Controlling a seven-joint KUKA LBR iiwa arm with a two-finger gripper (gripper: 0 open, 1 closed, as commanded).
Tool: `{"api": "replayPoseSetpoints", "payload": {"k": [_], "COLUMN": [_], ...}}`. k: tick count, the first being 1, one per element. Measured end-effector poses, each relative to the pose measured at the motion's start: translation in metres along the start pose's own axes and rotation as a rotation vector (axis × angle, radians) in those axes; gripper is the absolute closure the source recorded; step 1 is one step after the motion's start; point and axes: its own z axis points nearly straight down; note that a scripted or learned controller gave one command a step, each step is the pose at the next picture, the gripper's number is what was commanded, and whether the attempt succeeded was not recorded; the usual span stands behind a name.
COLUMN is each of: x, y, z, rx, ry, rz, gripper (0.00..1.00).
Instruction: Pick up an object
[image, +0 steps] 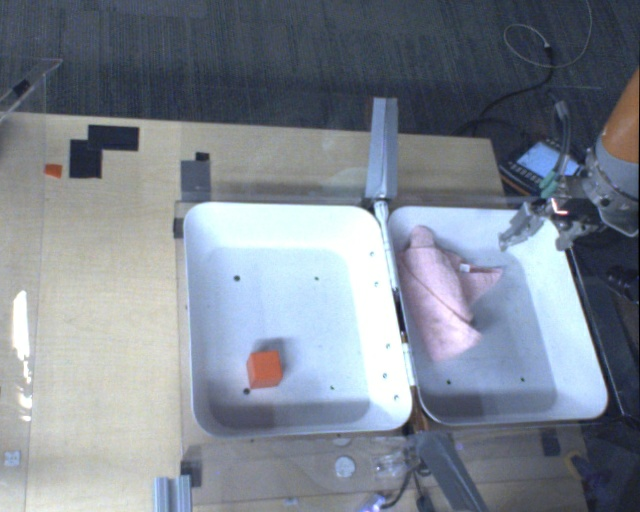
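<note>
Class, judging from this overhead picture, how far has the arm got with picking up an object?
Nothing looks picked up yet. The pink cloth lies in the right bin and the orange block in the left bin. The end effector, fingers spread, hovers over the right bin's upper right corner. Descent, grasp and lift remain.

Your left white shallow plastic bin (215, 300) has a wide bare floor; one small orange block (265, 369) sits near its front, well apart from the walls, so you can come at it from every side; the right white bin (570, 330) is partly taken by a crumpled pink cloth (440, 298) lying against the grey metal divider rail (383, 160); bare floor lies right of the cloth and in front of it.
</note>
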Motion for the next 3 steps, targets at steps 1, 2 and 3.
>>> {"api": "replayPoseSetpoints", "payload": {"k": [1,2,3], "x": [0.0,0.043,0.037], "y": [0.022,0.054,0.064], "z": [0.18,0.187,0.187], "rx": [-0.008,-0.012,-0.01], "ry": [-0.001,-0.001,-0.002], "rz": [-0.125,-0.154,-0.271], "gripper": [0.0,0.0,0.0]}}
